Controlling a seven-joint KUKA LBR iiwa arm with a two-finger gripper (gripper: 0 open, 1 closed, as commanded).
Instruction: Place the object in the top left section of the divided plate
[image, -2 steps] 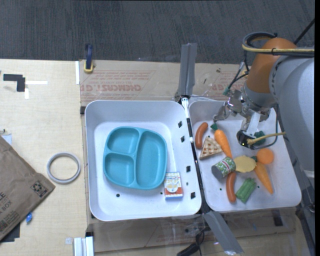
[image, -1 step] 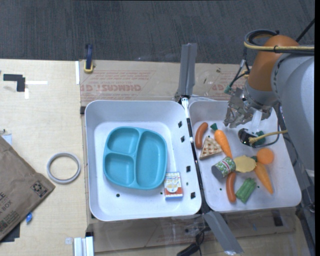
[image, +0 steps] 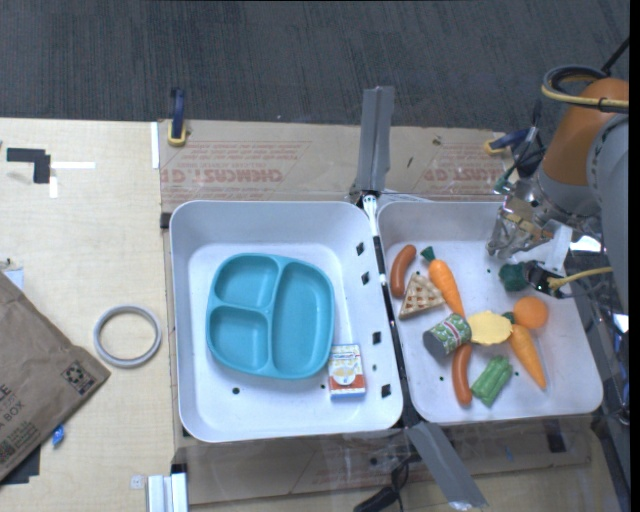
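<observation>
Small carton (image: 346, 371) beside blue divided plate (image: 270, 315); hand (image: 515, 238) over right bin (image: 580, 395).

Even overhead light falls bright and flat across the bench, washing the two white bins (image: 190, 330) nearly to glare and leaving only soft, short shadows under the blue divided plate (image: 270, 315) and the toy food. The dark floor at top stays dim. Detail is slightly soft throughout, with mild blur on the arm (image: 585, 130) at right

Turquoise divided plate (image: 270, 316) in a white bin (image: 190, 300); 2 orange carrots (image: 446, 286), green can (image: 447, 335).
</observation>
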